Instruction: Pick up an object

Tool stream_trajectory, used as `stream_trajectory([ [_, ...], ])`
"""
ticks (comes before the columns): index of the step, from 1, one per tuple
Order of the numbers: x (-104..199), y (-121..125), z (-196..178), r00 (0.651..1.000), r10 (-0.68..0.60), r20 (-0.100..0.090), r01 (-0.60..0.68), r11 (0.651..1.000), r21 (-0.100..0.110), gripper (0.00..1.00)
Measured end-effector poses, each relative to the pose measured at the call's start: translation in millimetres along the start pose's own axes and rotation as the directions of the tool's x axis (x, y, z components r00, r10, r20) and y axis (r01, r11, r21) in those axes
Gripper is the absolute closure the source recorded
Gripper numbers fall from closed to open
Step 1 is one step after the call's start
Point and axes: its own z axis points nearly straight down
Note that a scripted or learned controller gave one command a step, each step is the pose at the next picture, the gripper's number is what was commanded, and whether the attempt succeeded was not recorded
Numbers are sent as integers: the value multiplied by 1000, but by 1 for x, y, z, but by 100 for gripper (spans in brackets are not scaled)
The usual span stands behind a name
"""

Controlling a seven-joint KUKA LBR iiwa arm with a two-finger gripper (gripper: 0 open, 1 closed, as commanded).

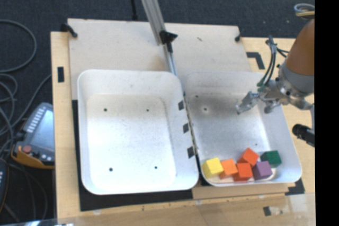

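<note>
The gripper (pixel 255 104) hangs over the upper middle of the right bin (pixel 222 87), pointing leftward from the arm (pixel 299 61). Its two fingers look spread a little, with bare bin floor showing between and beneath them — nothing is held.

All the candidates lie well away from the gripper, down toward the near edge of the same bin, huddled in the corner. From the gripper's side, the closest are the upper orange cube (pixel 249 156) and the green cube (pixel 271 157); below them sit the purple cube (pixel 262 170), another orange cube (pixel 243 171), a third orange cube (pixel 229 167) and, farthest left, the yellow cube (pixel 213 166). They touch or nearly touch one another, and the lower row rests against the bin's rim.

These look like small, rigid blocks — probably light, foam or wood, not fragile, with flat faces that should give the fingers decent purchase. The trouble is crowding: fingers coming down between neighbours may jam or shove the cluster. The yellow cube, at the row's end with free floor on its left, or the green one, at the right end of the upper pair, looks easiest to take across two opposite flat faces. The left bin (pixel 132 129) lies beyond the gripper, across the divider.
</note>
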Motion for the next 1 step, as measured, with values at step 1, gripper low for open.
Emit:
stream_trajectory([
  [1, 83, 3, 88, 1000, -6, -4, 7, 1000, 8, 0],
])
